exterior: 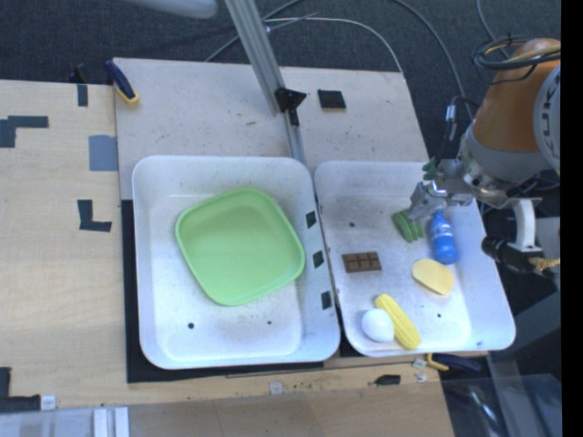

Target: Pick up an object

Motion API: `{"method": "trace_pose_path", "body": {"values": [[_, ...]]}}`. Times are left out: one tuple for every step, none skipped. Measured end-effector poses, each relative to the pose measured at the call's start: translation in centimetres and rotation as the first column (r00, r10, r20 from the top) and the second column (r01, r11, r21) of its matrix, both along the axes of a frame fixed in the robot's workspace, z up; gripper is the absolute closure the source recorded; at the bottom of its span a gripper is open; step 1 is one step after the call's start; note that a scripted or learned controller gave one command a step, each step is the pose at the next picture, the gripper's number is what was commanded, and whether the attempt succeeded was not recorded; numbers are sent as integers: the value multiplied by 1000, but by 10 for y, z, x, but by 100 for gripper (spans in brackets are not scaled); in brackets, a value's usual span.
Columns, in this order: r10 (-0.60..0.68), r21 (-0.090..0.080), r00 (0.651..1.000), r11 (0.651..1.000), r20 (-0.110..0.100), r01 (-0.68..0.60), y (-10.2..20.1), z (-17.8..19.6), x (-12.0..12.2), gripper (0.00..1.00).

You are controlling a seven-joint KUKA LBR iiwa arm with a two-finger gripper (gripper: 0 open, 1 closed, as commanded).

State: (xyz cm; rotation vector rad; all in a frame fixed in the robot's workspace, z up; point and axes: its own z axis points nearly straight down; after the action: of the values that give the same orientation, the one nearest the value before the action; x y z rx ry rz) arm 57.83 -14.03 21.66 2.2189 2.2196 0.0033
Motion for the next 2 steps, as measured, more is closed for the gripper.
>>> {"method": "trace_pose_path", "body": {"values": [[0,1,1000,1000,-3,0,0,11,0,100],[4,2,1000,1000,-5,-4,55,4,13,100]]}}
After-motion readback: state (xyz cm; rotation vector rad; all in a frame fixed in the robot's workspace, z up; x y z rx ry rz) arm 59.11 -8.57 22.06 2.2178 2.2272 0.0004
